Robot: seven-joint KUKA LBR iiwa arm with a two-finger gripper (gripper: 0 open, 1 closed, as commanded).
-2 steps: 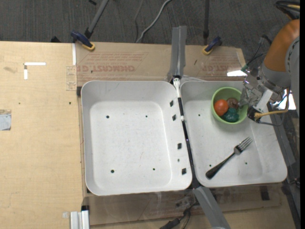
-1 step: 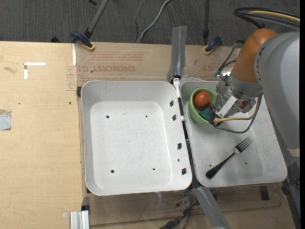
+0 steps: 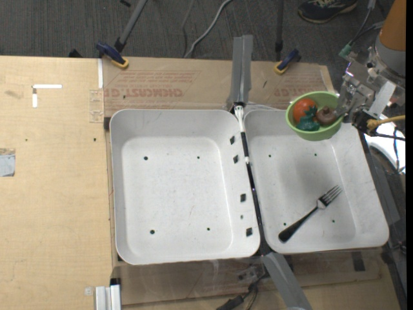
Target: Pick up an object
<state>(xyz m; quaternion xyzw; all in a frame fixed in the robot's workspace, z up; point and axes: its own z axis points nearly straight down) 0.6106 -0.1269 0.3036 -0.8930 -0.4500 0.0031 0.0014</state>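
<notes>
right bin [image 3: 361, 192] roomy (tool [image 3: 348, 108] perhaps gripping bowl [image 3: 314, 116] rim)

arm [image 3: 393, 37]: cut off at right edge | end effector [image 3: 348, 108] fingers: unclear | bowl [image 3: 303, 129] contents: indistinct

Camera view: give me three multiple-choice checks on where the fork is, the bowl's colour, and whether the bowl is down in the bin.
1. Where does the fork lie?
A. left bin
B. right bin
C. on the cardboard

2. What colour is the bowl?
A. green
B. blue
C. white

3. How does the bowl sit?
A. flat on the left bin's floor
B. upside down
C. tilted at the right bin's far edge by the end effector

Answers: B, the fork lies on the right bin's floor; A, its rim and wall are green; C, its opening faces the camera at a slant.
</notes>
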